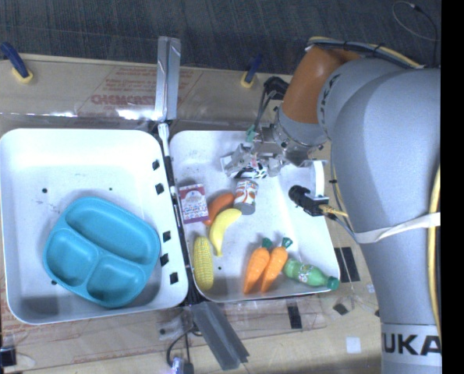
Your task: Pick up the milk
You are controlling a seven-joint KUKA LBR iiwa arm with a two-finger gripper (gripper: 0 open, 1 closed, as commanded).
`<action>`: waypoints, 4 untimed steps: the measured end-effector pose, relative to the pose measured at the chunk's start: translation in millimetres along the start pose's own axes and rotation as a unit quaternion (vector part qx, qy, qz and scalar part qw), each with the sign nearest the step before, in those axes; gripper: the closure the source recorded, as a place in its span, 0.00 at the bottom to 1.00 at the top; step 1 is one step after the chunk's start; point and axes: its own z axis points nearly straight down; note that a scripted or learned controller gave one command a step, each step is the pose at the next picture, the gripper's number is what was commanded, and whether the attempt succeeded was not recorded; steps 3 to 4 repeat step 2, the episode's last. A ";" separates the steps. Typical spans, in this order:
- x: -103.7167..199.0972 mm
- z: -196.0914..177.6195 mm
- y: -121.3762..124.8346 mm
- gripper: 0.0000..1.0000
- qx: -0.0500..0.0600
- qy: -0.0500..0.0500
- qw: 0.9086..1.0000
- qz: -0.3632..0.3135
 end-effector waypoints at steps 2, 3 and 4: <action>4.3 -10.6 -11.2 0.00 -0.019 0.002 0.998 -0.064; 4.3 -10.6 -11.2 0.00 -0.019 0.002 0.998 -0.064; 4.3 -10.6 -11.2 0.00 -0.019 0.002 0.998 -0.064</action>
